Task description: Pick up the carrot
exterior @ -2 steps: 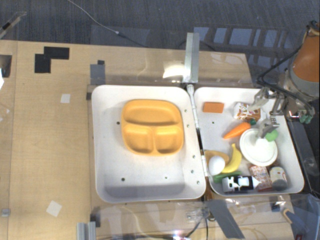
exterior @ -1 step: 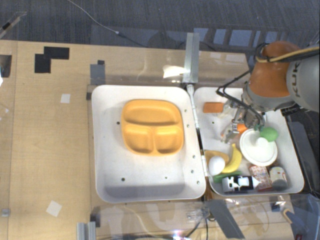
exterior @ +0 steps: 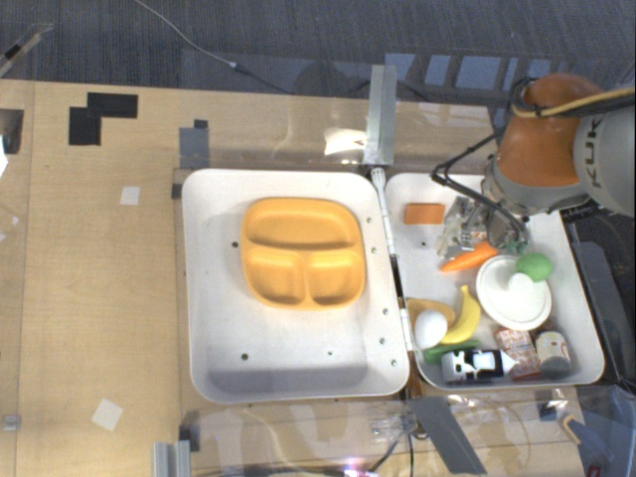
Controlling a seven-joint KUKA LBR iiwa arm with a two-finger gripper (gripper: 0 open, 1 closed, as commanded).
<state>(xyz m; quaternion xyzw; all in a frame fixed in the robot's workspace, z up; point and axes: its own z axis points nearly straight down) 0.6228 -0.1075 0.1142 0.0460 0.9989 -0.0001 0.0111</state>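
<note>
Two white bins sit side by side on the table (exterior: 89,296), left bin (exterior: 214,366) and right bin (exterior: 586,351). Camera view: left bin holds a yellow three-compartment tray (exterior: 303,251), roughly centred, nothing visible in its compartments. Right bin is crowded. Arm (exterior: 556,137) comes in from the right, orange band on top, wrist angled down over the upper middle of the right bin. Tool (exterior: 477,232) is low, just above the carrot (exterior: 467,258); the tool's fingers are lost in metallic clutter, so I cannot tell how wide it stands or whether it has hold of anything. Carrot lies flat on the bin floor, tilted, thick end toward the right, near the middle of the right bin; it looks to touch or nearly touch the tool tip, but contact is not clear. Orange block (exterior: 425,214) lies in the upper left of that bin, apart from the carrot. White bowl (exterior: 513,294) is just right of and below the carrot, green ball (exterior: 535,266) at its upper right rim. Banana (exterior: 462,318) leans against the bowl's left side, white egg (exterior: 430,328) beside it. Along the bottom wall: black and white item (exterior: 472,364), small packet (exterior: 517,348), small can (exterior: 552,351).
</note>
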